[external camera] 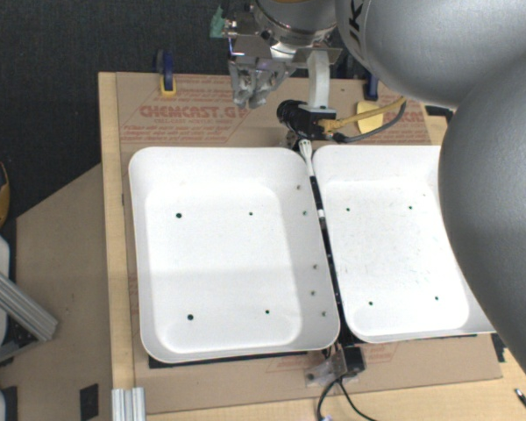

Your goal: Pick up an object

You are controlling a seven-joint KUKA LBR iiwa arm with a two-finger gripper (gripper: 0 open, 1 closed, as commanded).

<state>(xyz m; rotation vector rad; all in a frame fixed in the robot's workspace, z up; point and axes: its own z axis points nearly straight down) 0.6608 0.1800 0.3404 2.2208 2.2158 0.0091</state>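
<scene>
Object for picking: I cannot tell where it lies. My gripper (pixel 256 84) hangs over the brown board (pixel 118 235) just beyond the far rim of the left bin (pixel 145 178), pointing down; whether it is apart or together I cannot tell, since it looks blurred. My grey arm (pixel 482 147) covers the right side of the right bin (pixel 377 160). The two bins sit touching side by side, with a black cable (pixel 320 226) along their seam. A blue clamp (pixel 167 68) grips the board's far left edge.
</scene>
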